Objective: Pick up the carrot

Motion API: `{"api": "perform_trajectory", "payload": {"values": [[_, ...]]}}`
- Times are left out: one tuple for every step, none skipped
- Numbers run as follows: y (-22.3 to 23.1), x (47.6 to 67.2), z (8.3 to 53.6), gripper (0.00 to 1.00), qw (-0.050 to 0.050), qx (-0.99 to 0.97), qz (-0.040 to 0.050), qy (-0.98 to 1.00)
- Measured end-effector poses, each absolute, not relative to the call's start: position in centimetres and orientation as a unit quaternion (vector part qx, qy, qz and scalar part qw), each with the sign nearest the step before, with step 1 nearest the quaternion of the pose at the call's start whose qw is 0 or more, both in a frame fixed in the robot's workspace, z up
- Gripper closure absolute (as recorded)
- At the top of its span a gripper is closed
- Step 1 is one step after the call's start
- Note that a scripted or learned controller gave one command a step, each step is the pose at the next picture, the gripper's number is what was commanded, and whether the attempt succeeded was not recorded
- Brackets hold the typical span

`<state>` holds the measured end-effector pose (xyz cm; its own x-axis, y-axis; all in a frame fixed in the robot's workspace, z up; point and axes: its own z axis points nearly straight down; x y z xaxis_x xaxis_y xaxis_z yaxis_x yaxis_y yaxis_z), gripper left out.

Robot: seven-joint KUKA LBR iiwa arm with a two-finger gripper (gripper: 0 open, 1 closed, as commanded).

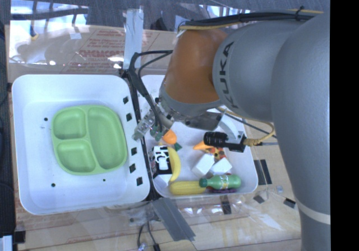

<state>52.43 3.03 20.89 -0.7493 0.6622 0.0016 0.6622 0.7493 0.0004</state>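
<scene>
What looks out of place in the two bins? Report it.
Nothing looks spilled or damaged. The green three-compartment plastic tray lies flat in the left white bin. The small orange carrot, yellow banana and green bottle crowd the right white bin.

Bright, even daylight with glare streaks along the top; slightly soft focus, faint shadows under the arm point(252, 64).

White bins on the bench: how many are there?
2. The left bin holds a green divided plate; the right bin, partly covered by the arm, holds the carrot, a banana and other items.
</scene>
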Motion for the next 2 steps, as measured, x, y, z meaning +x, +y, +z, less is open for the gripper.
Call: {"api": "perform_trajectory", "payload": {"values": [[-3.0,48.1,19.0,1.0,0.002,-0.381,0.0015,-0.924],[-3.1,51.3,23.5,1.0,0.0,-0.505,0.0003,-0.863]]}}
